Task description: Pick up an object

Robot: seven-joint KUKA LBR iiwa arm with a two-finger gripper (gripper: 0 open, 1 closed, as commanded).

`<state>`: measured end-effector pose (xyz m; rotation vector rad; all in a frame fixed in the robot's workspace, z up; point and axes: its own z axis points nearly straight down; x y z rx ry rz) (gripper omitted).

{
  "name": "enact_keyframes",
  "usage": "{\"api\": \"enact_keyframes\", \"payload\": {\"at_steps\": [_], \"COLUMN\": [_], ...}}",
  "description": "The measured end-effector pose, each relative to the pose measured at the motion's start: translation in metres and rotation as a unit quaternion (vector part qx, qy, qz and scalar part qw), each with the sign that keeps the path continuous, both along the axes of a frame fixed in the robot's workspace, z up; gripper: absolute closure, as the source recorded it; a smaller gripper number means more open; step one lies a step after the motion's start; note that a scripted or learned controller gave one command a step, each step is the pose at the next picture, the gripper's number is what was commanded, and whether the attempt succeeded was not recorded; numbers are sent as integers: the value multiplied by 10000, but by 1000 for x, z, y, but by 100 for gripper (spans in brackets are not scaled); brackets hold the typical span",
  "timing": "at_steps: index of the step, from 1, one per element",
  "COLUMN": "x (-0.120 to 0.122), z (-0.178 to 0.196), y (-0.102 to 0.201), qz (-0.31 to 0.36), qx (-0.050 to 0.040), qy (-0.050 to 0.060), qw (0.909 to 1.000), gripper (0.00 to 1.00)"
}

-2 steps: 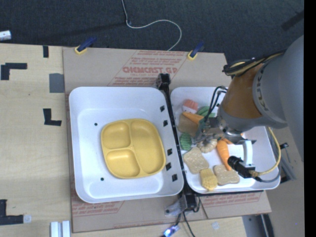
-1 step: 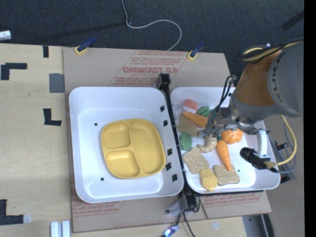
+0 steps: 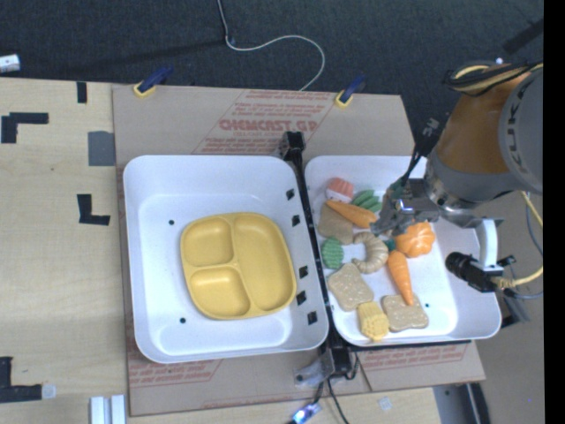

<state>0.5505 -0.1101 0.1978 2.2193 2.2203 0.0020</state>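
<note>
Lying in the right bin (image 3: pixel 468 325), a heap of toy food is crowding together: an orange fruit (image 3: pixel 415 238), two carrots (image 3: pixel 402 276), crackers (image 3: pixel 350 285), a corn cob (image 3: pixel 372 319). The hand (image 3: pixel 395 212) is hovering low over the heap beside the fruit; whether it is open or closed, I cannot tell. A yellow divided plate (image 3: pixel 237 264) is sitting in the left bin (image 3: pixel 159 184) on the desk (image 3: pixel 53 237).
</note>
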Motion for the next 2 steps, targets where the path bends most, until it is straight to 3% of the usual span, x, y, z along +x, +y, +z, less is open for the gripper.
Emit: {"api": "enact_keyframes", "payload": {"at_steps": [1, 2], "x": [0, 9], "z": [28, 21], "y": [0, 61], "qz": [5, 33], "qx": [2, 12], "qy": [6, 24], "qw": [10000, 10000], "gripper": [100, 100]}}
